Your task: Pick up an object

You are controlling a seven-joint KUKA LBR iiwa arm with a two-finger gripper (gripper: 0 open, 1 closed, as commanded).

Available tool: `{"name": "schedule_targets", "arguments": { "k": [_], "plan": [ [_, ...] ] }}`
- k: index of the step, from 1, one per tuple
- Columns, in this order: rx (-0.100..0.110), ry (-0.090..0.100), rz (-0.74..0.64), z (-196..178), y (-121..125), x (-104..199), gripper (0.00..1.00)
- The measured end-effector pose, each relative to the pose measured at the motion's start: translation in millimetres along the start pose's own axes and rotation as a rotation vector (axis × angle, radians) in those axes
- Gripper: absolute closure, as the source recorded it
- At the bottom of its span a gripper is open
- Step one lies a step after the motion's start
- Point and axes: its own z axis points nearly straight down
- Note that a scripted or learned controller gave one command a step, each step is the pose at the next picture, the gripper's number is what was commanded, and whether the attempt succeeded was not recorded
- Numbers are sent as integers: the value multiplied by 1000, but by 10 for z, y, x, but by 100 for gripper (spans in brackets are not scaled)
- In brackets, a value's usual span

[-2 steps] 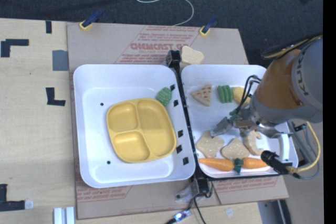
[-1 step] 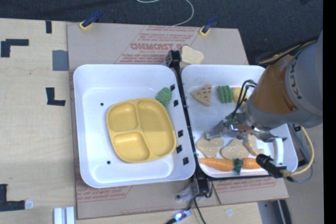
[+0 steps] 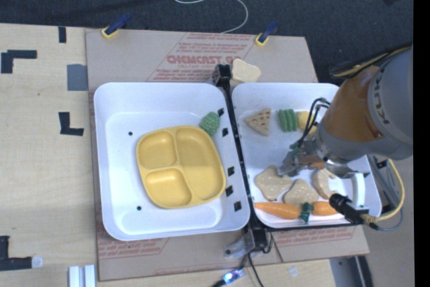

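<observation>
My gripper (image 3: 290, 165) hangs low in the right bin (image 3: 269, 94), its tips just above a tan toast-shaped piece (image 3: 271, 183). Beside that piece lie a second tan piece (image 3: 299, 193) and a third (image 3: 322, 181), partly under the arm. An orange carrot (image 3: 293, 210) lies along the front wall. A tan wedge (image 3: 259, 121), green beans (image 3: 287, 119) and a yellow piece (image 3: 304, 119) sit at the back of that bin. Nothing shows between the fingers.
The left bin (image 3: 114, 165) holds a yellow divided plate (image 3: 180, 165) and a green broccoli piece (image 3: 211, 122) by the shared wall. A pale piece (image 3: 245, 70) rests on the cardboard behind the bins. The arm's grey and orange body (image 3: 366, 111) covers the right bin's right side.
</observation>
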Motion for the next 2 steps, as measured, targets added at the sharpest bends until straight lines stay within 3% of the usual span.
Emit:
{"name": "schedule_targets", "arguments": {
  "k": [2],
  "plan": [
    [0, -5, 2, -969, -58, -67, 100]
  ]
}}
